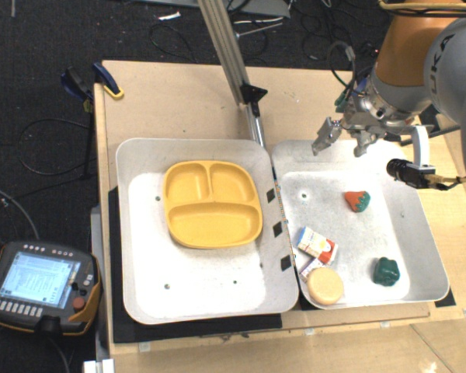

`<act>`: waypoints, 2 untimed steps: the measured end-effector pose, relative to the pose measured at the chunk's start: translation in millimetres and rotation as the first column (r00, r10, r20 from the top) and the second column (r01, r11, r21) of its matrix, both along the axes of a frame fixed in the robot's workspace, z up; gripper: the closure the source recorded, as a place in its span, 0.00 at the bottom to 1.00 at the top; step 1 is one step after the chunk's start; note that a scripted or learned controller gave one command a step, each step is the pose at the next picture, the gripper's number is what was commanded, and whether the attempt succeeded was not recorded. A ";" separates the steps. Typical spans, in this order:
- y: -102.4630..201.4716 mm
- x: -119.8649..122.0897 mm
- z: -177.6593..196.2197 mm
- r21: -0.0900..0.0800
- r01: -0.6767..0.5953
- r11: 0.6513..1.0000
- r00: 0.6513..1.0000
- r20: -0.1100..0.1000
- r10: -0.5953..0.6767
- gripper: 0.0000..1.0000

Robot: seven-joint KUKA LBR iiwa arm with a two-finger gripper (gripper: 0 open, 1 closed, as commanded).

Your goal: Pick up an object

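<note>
The right bin point(404, 231) holds a red strawberry with a green top point(357, 200), a green toy vegetable point(386, 271), a small red-and-white carton point(317, 245) and a tan round biscuit point(325, 287). My gripper point(345, 141) hangs over the bin's far edge, above and behind the strawberry. Its two fingers stand apart, open, with nothing between them.
A yellow divided plate point(213, 204) lies in the left bin point(140, 286). A metal pole point(227, 45) slants down to the bins' far junction. Black clips line the seam between the bins. A teach pendant point(39, 286) lies at the lower left, off the bench.
</note>
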State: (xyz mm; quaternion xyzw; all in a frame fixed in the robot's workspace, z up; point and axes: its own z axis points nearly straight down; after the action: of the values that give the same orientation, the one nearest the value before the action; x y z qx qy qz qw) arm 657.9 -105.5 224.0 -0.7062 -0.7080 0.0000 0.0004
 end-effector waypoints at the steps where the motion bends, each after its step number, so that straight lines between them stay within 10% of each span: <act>1: 0.0 0.1 0.1 -0.001 -0.001 1.000 1.000 0.000 0.001 0.00; 2: 3.3 -0.6 -43.3 -0.001 -0.001 1.000 1.000 -0.004 0.001 0.00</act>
State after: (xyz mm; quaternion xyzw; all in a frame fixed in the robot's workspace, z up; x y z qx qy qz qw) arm 657.2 -102.2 180.8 -0.7059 -0.7083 0.0016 0.0013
